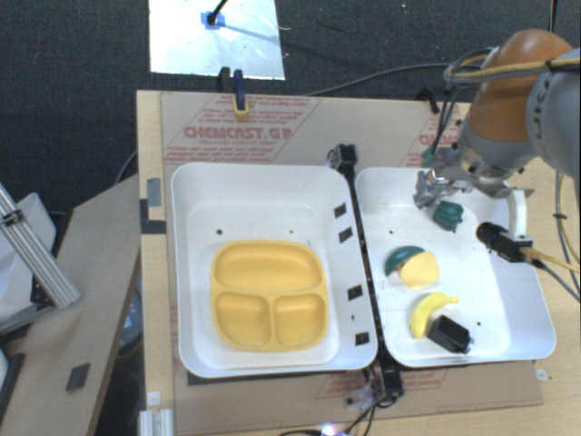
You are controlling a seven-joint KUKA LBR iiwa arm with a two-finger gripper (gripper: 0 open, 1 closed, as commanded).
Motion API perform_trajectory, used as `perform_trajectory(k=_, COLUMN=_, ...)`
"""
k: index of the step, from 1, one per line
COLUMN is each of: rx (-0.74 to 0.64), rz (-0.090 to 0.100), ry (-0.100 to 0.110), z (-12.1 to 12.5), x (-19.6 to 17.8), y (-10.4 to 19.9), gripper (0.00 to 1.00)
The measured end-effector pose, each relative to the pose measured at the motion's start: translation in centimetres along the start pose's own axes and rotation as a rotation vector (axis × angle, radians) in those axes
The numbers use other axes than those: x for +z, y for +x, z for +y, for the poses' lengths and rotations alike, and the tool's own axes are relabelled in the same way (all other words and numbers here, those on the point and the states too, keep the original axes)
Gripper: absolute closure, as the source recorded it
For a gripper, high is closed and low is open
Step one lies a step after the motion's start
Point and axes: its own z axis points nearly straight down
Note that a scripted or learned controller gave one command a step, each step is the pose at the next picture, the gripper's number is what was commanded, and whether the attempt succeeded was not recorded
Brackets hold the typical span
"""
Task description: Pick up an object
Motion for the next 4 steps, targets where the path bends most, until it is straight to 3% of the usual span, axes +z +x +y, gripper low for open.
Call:
perform_trajectory(k=1, rx=-0.001, rz=0.000, ry=0.002, z=0.1, x=-2.4, y=0.0, gripper=1.00)
perform_trajectory(k=4, rx=-0.005, rz=0.003, ry=0.005, z=-1.1, x=-2.9, y=16.0, gripper=1.00)
